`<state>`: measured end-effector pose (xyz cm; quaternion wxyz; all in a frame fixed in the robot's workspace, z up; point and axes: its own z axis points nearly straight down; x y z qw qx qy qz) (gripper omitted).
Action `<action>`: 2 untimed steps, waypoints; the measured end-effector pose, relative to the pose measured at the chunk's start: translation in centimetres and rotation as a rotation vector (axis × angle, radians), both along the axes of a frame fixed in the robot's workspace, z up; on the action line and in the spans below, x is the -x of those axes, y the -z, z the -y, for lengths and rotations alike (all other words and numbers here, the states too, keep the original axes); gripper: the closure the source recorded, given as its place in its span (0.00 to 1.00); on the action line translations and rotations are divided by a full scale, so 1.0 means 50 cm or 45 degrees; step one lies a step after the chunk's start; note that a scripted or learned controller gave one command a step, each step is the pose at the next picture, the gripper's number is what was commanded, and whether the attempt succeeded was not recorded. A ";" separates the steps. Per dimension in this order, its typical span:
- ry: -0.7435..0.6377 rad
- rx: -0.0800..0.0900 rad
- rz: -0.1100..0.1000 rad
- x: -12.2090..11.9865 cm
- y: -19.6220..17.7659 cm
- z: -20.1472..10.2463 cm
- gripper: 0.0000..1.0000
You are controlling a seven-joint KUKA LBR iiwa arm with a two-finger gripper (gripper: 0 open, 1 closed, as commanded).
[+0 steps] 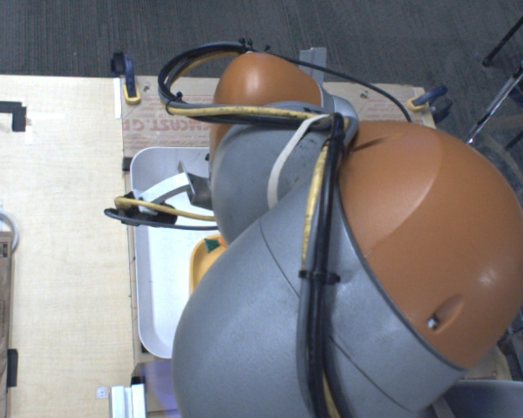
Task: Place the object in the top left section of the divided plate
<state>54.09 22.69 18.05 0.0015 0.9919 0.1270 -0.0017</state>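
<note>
Right over the white bin [152, 259] sits the arm [349, 259], and honestly it blocks most of what's underneath, grey body and orange domes filling the space above the bin's right side. Peeking out past the arm's left edge, inside the bin, there's a sliver of a yellow plate [198, 264] with a tiny green object [212, 246] on its upper edge, touching the arm's outline. Can't tell which plate section that is. Black and yellow cables [148, 212] stick out left over the bin's rim. The jaws are hidden under the arm, so I can't tell their state or how close they are to the green object.
</note>
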 end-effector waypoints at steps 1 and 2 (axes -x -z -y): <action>0.075 0.001 -0.002 -0.015 0.059 0.065 1.00; 0.071 0.000 0.001 0.049 -0.067 -0.003 1.00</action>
